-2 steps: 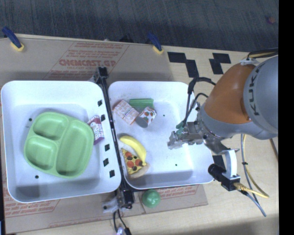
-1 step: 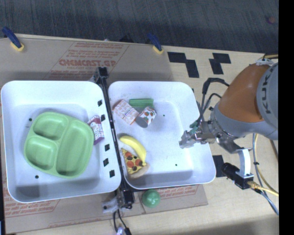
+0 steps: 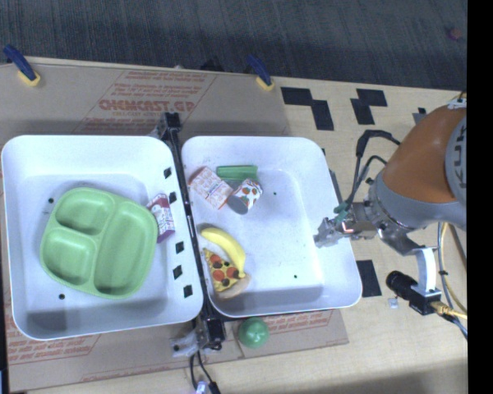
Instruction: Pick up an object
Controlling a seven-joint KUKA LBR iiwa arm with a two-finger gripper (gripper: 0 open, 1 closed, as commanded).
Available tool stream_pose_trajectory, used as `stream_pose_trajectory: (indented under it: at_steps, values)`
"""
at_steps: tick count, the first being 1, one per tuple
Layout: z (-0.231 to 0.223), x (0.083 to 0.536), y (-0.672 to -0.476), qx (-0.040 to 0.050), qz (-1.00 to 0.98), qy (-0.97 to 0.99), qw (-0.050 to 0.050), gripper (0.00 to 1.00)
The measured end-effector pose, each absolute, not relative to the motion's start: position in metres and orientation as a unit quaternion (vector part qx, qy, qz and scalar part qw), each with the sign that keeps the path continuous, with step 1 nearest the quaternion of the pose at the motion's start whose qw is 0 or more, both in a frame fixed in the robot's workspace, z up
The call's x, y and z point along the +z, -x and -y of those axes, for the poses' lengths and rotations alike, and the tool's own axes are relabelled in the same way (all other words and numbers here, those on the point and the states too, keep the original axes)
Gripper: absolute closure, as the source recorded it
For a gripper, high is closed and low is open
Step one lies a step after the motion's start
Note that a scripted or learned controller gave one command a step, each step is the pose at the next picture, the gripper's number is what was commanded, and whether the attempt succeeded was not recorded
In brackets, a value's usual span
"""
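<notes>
Two-finger gripper [image 3: 327,235] — on the grey arm with the orange band [image 3: 427,158], poised at the right rim of the right-hand shallow white bin [image 3: 312,281]. Whether the claw is apart or together cannot be told from this view; nothing shows between its tips.

Contents of that bin, all to the left of the claw and apart from it:
- yellow banana [image 3: 227,248], curved, nearest of the lot, slightly lower-left of the claw;
- pizza-slice toy with red and dark toppings [image 3: 221,272], touching the banana's lower side;
- small grey-and-red printed cup lying tilted [image 3: 246,197], up and left of the claw;
- red-and-white printed carton [image 3: 209,186], just beside the cup;
- flat dark-green bar [image 3: 237,171], above cup and carton.

Further left, in the second white bin [image 3: 25,154]: light-green three-compartment plastic tray [image 3: 99,241], with a small red-and-white packet [image 3: 161,214] at its right edge.

Outside the bins, below-left of the claw — a green ball [image 3: 252,332] on the cardboard.
</notes>
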State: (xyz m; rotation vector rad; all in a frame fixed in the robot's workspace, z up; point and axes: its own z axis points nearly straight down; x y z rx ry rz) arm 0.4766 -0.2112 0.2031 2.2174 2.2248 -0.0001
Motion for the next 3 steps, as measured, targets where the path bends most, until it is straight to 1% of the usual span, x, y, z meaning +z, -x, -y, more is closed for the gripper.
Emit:
stream_pose_trajectory:
  at_steps: [1, 2, 3]
  values:
    - [0.171, 0.214, -0.477, -0.0005, -0.710, -0.704, -0.001, 1.00]
    - [0.146, 0.209, -0.477, -0.0006, -0.710, -0.704, 0.000, 1.00]
    - [0.144, 0.210, -0.477, -0.0006, -0.710, -0.704, 0.001, 1.00]
